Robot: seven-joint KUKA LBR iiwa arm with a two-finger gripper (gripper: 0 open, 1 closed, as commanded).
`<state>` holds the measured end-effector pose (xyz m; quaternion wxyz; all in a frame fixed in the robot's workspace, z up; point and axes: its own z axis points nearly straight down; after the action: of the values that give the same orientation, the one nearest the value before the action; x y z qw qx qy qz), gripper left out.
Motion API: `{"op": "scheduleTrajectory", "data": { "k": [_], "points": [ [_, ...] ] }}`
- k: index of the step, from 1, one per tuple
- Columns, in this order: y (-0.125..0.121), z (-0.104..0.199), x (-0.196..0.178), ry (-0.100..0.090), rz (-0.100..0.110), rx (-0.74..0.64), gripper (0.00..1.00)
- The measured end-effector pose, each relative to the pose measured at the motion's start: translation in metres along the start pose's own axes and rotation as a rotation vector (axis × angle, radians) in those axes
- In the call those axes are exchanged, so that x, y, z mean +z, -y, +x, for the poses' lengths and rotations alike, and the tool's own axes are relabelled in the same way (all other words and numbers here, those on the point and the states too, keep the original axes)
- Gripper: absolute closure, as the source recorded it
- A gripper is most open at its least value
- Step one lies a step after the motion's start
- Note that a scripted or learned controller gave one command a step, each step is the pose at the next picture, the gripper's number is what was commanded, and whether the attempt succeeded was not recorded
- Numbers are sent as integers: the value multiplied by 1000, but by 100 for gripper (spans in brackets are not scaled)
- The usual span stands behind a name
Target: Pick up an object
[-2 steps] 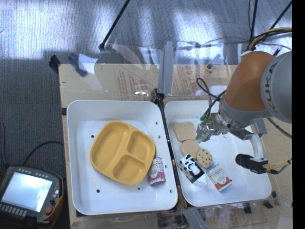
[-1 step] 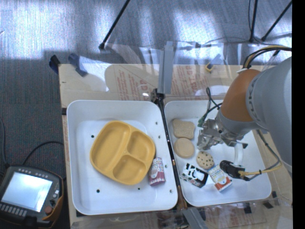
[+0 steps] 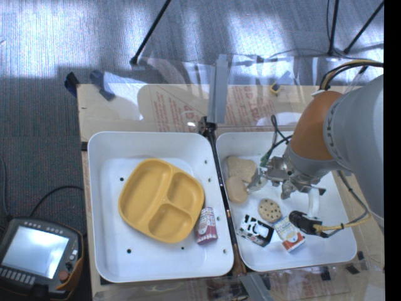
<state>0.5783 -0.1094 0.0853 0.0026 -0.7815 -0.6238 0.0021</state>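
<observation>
White right bin under the arm, small toy foods scattered in it.
The gripper hangs over the tan bread-like pieces, its state impossible to tell from here, nothing visibly held. Close by lie a chocolate-chip cookie and a small carton: probably light, rigid and slick; pinch the carton across its narrow flat sides.

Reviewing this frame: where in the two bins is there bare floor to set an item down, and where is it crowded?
Left bin: bare floor along the left wall and the front, beside the yellow tray. Right bin: a bare patch at the back wall. It is crowded mid-bin, where the gripper hangs above the beige pieces, cookie, black-and-white packet and small carton.
</observation>
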Motion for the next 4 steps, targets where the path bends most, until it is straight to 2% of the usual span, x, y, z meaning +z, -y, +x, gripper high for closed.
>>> {"op": "scheduleTrajectory", "data": {
  "k": [1, 2, 3, 4],
  "points": [
    [37, 9, 0, -1, 1, -55, 0],
    [38, 8, -8, -2, 5, -51, 100],
    [38, 8, -7, -1, 6, -50, 0],
    [104, -14, 1, -1, 2, -34, 0]
  ]
}}
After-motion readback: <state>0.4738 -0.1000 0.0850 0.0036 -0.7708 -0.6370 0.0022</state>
